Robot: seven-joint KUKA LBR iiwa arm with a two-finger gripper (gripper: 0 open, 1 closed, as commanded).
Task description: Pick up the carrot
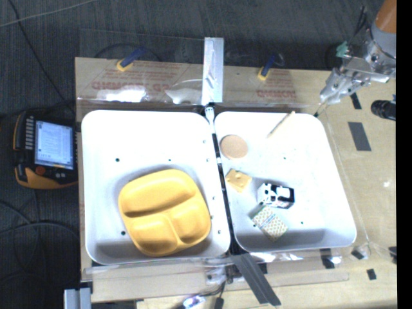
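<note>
So nearest the bottom of the frame you've got the two white bins side by side on the tabletop (373, 192). The left bin (103, 140) has a yellow divided tray (165, 210) sitting at a slant in its lower half. The right bin (335, 192) holds the small stuff: a patterned packet (270, 223) at the bottom, a black-and-white toy (277, 194) just above it, a little yellow block (237, 180) to their left, then a round tan disc (234, 146) near the divider.

Further up in that right bin there's a thin pale stick-like thing (280, 124) lying diagonally near the top rim. Honestly I can't pick out anything that clearly reads as a carrot, so that stick is my best guess, not a sure thing.

The hand (336, 90) is up in the upper right of the frame, outside the right bin and well apart from everything in it. Probably parked there to keep the camera's look at the bins clear. Whether it's open or closed, I can't tell.
</note>
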